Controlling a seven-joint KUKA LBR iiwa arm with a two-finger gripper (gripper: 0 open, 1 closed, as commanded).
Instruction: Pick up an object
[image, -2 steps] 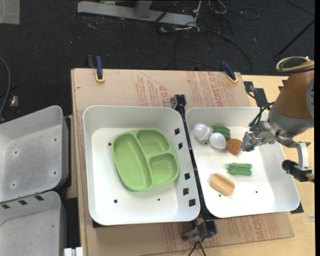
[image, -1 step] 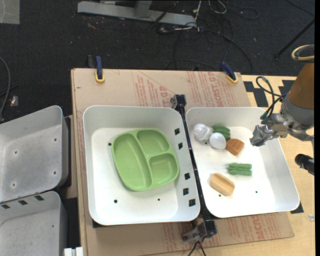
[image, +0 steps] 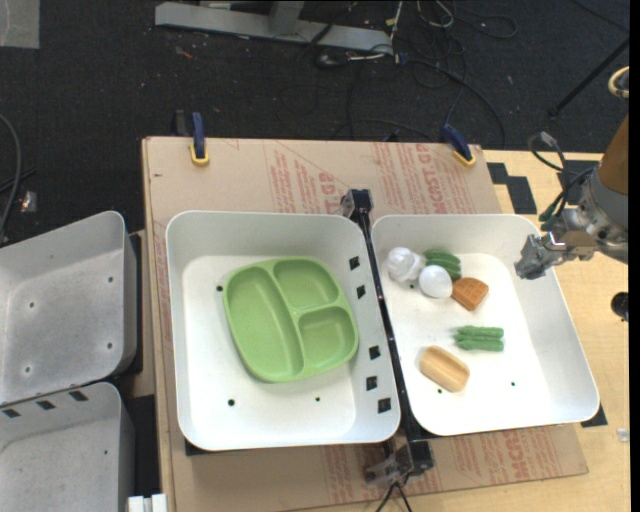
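The right bin (image: 560, 340) holds several small food pieces. A white round piece (image: 435, 281) and a pale lump (image: 402, 263) lie at the back left, with a dark green piece (image: 443, 263) behind them. A brown piece (image: 470, 293) sits just right of the white one. Green beans (image: 479, 339) lie mid-bin, and a tan bread roll (image: 444, 368) lies nearer the front. My gripper (image: 531, 259) hangs over the bin's right back edge, apart from all the pieces.
The left bin (image: 200, 330) holds a green divided plate (image: 290, 318). A black divider (image: 378, 320) runs between the bins. Both bins rest on a cardboard sheet (image: 270, 175) held by clamps. Grey trays (image: 60, 300) lie off the bench at the left.
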